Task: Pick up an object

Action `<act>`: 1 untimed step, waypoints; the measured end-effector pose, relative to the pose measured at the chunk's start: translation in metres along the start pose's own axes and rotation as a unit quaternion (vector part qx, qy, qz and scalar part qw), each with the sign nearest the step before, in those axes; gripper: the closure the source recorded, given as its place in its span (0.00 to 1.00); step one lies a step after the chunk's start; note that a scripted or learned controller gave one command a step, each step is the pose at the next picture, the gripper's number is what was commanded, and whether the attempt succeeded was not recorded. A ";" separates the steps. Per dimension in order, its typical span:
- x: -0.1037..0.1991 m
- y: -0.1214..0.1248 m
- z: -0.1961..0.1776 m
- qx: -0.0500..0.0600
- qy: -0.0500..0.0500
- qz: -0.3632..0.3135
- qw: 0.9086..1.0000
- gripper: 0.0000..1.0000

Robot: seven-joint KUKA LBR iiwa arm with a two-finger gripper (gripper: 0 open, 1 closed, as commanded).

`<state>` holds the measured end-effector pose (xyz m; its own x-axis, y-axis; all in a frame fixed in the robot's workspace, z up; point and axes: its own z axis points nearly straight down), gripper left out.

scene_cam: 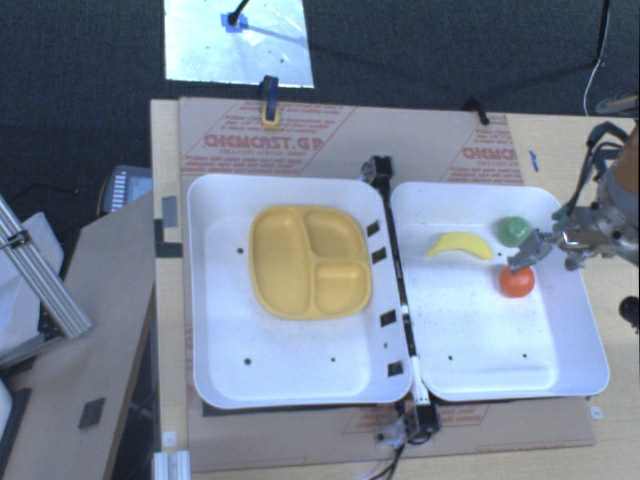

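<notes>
The pincer [533,250] hovers over the right bin [480,368] beside an orange ball [516,283], banana [461,245] nearby.

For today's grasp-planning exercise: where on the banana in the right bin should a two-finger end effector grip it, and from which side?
Grip the banana across its narrow middle, coming straight down from above. It lies flat and curved, its long axis running left to right, with bare bin floor on both long sides. The green object and orange ball sit off its right end, so avoid that end.

My bench and what rests on it

My pale wooden bench [165,298] carries a printed cardboard sheet [300,138]; on that sheet sit two shallow white plastic bins side by side, the left bin [215,368] and the right bin [580,368], touching along a black clipped seam.
</notes>
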<state>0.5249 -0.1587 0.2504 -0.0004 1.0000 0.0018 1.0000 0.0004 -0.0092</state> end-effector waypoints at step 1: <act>0.000 0.002 -0.005 -0.005 -0.001 -0.001 1.000 0.00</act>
<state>0.5272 -0.1583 0.2557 -0.0033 1.0000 -0.0004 1.0000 0.0033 0.0012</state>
